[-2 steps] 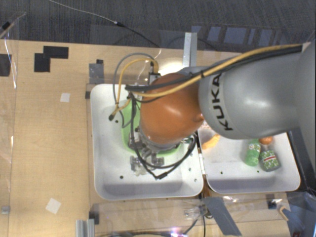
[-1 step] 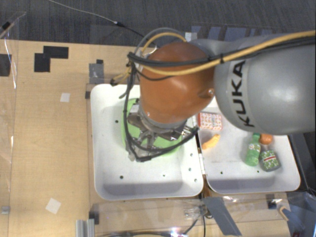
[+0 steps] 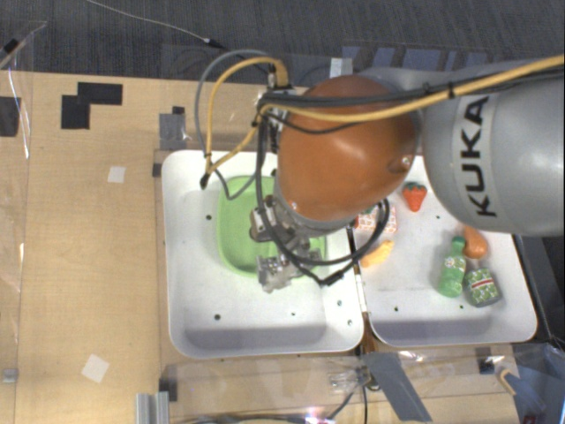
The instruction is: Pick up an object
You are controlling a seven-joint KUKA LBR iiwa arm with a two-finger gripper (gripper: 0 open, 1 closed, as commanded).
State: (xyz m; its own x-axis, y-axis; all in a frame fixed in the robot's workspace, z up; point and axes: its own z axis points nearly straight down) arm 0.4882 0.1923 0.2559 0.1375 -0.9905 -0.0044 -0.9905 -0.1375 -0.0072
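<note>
Hovering over the left bin (image 3: 190, 325), my gripper (image 3: 275, 272) sits at the near edge of the green plate (image 3: 237, 228) lying flat on the bin floor; the plate extends from my fingers toward the far-left. I cannot tell their state. Across the divider, a yellow banana (image 3: 378, 254) lies nearest in the right bin (image 3: 521, 321), then an orange carrot (image 3: 414, 196), then a green bottle (image 3: 452, 274).

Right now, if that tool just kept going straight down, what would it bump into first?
Most likely the green plate in the left bin. The tool points down over the plate's near edge, so it might meet the white bin floor beside it; depth is hard to judge from above.
</note>
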